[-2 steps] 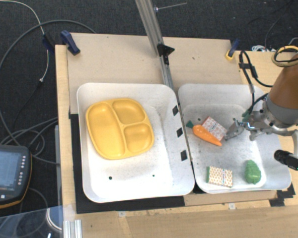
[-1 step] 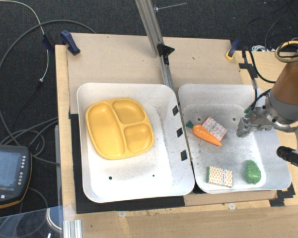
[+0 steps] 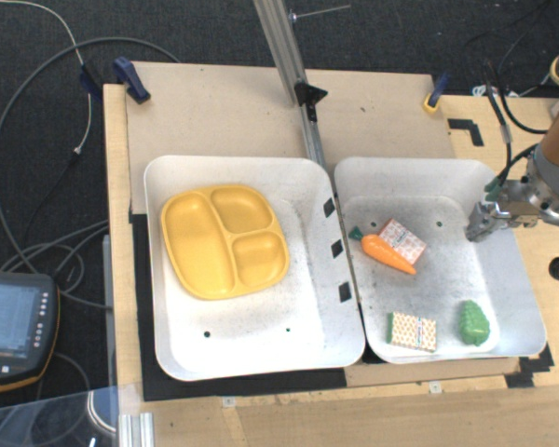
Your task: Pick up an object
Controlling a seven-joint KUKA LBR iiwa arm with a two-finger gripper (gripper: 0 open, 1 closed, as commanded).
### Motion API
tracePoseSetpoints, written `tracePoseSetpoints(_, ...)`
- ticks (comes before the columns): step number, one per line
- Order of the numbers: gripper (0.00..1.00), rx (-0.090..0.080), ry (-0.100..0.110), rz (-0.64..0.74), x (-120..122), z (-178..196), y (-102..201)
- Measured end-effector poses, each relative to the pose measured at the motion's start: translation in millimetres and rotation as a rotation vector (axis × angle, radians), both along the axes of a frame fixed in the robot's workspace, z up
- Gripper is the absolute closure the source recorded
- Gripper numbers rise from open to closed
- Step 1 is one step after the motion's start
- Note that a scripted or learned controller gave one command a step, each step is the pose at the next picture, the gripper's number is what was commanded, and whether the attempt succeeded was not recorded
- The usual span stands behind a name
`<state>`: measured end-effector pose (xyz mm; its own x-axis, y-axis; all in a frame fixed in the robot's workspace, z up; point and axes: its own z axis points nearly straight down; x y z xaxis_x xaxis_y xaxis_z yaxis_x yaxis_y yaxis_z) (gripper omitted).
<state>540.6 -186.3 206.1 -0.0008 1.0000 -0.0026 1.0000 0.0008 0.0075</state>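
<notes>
1. No single object is named by the task; four candidates are seen lying in the right bin (image 3: 503, 203): a toy carrot (image 3: 388, 253) near the bin's centre, a patterned packet (image 3: 402, 238) touching the carrot at its 1 o'clock side, a second patterned packet (image 3: 413, 331) at the bin's 6 o'clock, and a green toy vegetable (image 3: 474, 324) at about 5 o'clock.
2. All four are judged to be resting on the bin floor; none is lifted.
3. The pincer (image 3: 482, 225) is seen at the bin's 3 o'clock edge, well apart from the carrot and from the green toy. Nothing is seen between its fingers; whether they are spread or pressed together cannot be told.
4. The task is judged barely begun: approach, descent, closing and lifting are all left.
5. In the left bin (image 3: 168, 343) a yellow divided plate (image 3: 225, 240) lies at about 10 o'clock, far from the pincer.
6. Both bins rest on the worktop (image 3: 214, 110).
</notes>
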Motion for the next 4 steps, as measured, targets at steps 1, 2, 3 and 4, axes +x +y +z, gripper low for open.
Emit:
tracePoseSetpoints(1, 1.00, 0.001, 0.002, 0.001, 1.5, 30.5, -0.1)
tracePoseSetpoints(2, 1.00, 0.005, 0.007, 0.007, 15.4, 25.6, 59.9)
tracePoseSetpoints(3, 1.00, 0.006, 0.005, 0.008, 30.8, 30.5, 121.2)
tracePoseSetpoints(4, 1.00, 0.004, 0.006, 0.006, 54.6, 21.6, 168.2)
